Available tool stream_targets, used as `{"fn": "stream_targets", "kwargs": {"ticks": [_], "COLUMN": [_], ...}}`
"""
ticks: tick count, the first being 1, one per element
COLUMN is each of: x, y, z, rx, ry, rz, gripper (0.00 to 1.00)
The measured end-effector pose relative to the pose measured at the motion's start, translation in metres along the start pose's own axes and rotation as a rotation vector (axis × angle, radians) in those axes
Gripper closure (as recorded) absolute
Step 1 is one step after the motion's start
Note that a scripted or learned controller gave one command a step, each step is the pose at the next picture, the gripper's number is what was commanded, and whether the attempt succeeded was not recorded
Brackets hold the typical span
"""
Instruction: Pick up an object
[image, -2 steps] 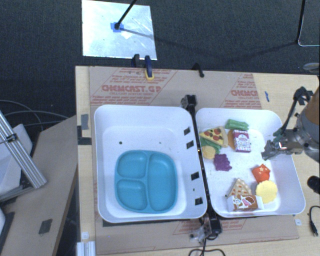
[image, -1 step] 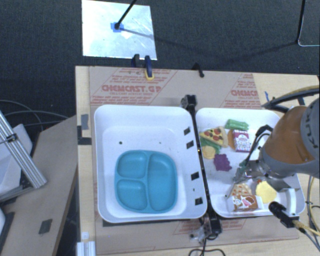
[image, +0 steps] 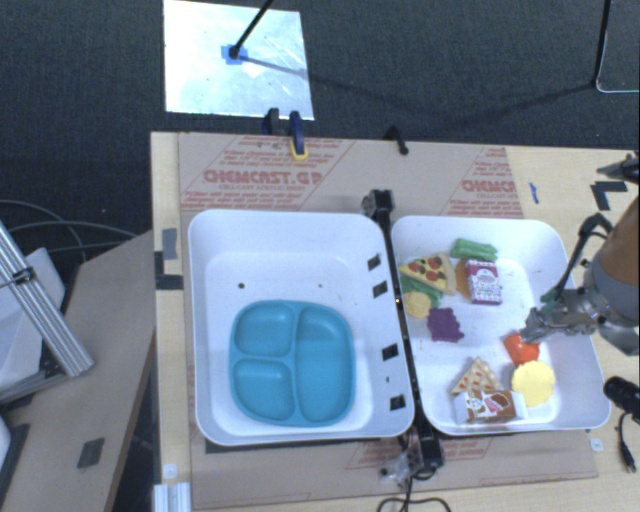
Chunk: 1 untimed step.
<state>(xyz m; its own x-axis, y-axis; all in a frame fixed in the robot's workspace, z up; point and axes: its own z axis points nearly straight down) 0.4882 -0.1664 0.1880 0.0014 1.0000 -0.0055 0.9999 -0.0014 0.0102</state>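
Note:
The right bin (image: 555, 245) holds several toy foods: a pizza slice (image: 427, 270), a green piece (image: 472, 248), a red-and-white carton (image: 485, 282), a purple piece (image: 445, 324), an orange-red piece (image: 520, 349), a yellow round piece (image: 534, 381), a triangular slice (image: 476, 377) and a brown packet (image: 490, 406). My gripper (image: 535, 328) comes in from the right and sits low over the right bin, just above the orange-red piece. How its tip stands against that piece is too small to make out.
The left bin (image: 290, 235) holds a blue divided tray (image: 294, 361). A black divider with clips (image: 392, 300) runs between the bins. Cardboard (image: 270, 175) lies under both bins. A metal frame (image: 35, 310) stands at the far left.

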Motion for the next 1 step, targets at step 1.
{"fn": "stream_targets", "kwargs": {"ticks": [1], "x": [0.078], "y": [0.0334], "z": [-0.0771], "rx": [-0.001], "ry": [0.006], "rz": [-0.015], "gripper": [1.0]}}
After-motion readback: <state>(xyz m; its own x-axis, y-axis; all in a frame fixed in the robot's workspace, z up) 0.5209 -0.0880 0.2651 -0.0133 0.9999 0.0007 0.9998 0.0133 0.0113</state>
